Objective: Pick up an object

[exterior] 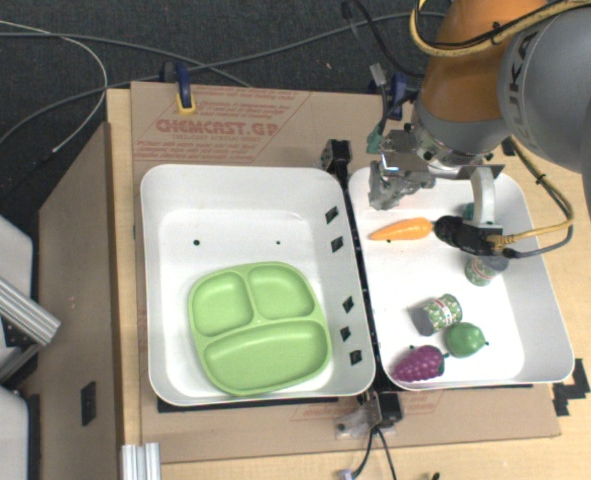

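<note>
An orange carrot (403,230) lies in the right bin (535,298) near its left wall. My gripper (391,190) hangs just above and behind the carrot's left end, with nothing visibly held in it. Toward the bin's front lie a small patterned can (437,312), a green apple (465,339) and a purple bunch of grapes (419,364). A small greenish cup (482,269) stands at the right, partly under a black fitting on the arm.
The left bin (175,218) holds a green divided plate (260,326) in its front half. A black divider with clips (347,268) runs between the bins. Both bins rest on cardboard (235,118). The arm's grey and orange body (495,58) looms over the right bin's back.
</note>
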